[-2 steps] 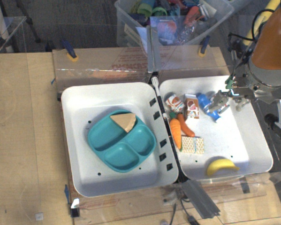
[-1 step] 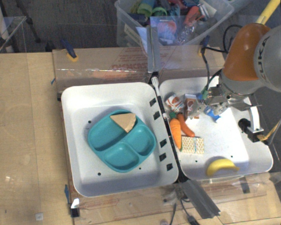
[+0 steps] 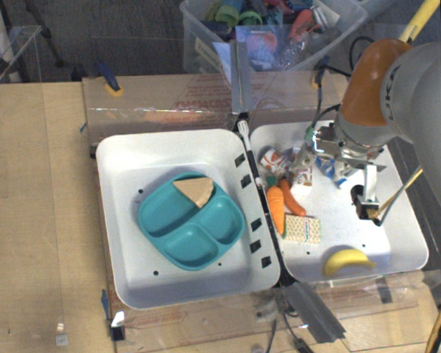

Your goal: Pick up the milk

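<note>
Carrots (image 3: 279, 204), cracker (image 3: 303, 229) and banana (image 3: 346, 261) crowd milk (image 3: 273, 160); gripper (image 3: 330, 157) state perhaps hidden, cannot tell.

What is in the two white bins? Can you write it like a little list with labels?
left bin: teal divided plate holding a tan wedge
right bin: carrot, speckled cracker, banana, small milk carton
arm: over the right bin's far side
gripper: low over the far end of the right bin
milk: not picked up yet
</note>
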{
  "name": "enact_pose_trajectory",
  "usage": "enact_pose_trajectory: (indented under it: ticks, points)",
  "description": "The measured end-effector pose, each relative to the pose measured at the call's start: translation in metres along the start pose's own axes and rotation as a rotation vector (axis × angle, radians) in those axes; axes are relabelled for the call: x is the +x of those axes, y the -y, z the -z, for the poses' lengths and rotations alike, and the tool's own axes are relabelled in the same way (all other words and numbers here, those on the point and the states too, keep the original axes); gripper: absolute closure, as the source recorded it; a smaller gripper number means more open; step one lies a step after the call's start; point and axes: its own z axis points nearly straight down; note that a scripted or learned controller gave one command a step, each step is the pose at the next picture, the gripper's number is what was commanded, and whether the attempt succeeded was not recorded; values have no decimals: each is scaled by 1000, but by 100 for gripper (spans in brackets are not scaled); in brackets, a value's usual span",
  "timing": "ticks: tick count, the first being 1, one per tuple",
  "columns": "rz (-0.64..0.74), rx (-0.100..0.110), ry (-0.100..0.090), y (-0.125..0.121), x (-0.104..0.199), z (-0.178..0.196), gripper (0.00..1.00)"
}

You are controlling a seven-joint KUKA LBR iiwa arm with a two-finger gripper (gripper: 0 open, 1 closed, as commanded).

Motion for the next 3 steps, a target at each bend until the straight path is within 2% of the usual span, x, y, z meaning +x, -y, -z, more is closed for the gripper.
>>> enact_pose_trajectory:
  ticks: [1, 2, 3]
  points:
    - [50, 16, 2, -13, -1, -8, 0]
    - [60, -20, -5, -22, 6, 8, 100]
    - [204, -18, -2, 11, 1, -5, 100]
